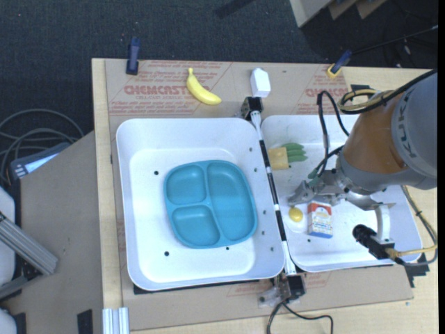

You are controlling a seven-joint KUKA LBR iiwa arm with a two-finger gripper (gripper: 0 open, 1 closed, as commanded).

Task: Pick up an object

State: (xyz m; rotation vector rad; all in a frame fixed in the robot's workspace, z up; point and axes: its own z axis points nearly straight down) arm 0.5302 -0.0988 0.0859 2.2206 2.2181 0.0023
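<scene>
Left bin (132, 152): one blue sectioned plate (208, 202), three compartments, lying flat near the centre. Nothing is seen on the plate.

Right bin (306, 256): a corn-like item with yellow end and green husk (288, 154) at the top left corner, a small yellow round object (296, 215) close to the dividing wall, and a small red-white-blue carton (320, 220) just beside it, lying flat. Candidate pick objects are all located in this bin's left half.

Gripper (311, 188) is positioned low in the right bin, above the yellow round object and carton, below the corn item. Finger state cannot be determined from this angle; nothing is visibly held between them. Arm (379, 145) covers much of the right bin's upper right.

Bench (111, 103): cardboard-covered top with red printing. A banana (201, 90) is lying outside the bins, above the left one. A blue clamp (133, 54) is fixed at the back edge on the left, a blue-yellow one (340, 62) on the right. Dark carpet is seen around the bench; cables lie at left.
</scene>
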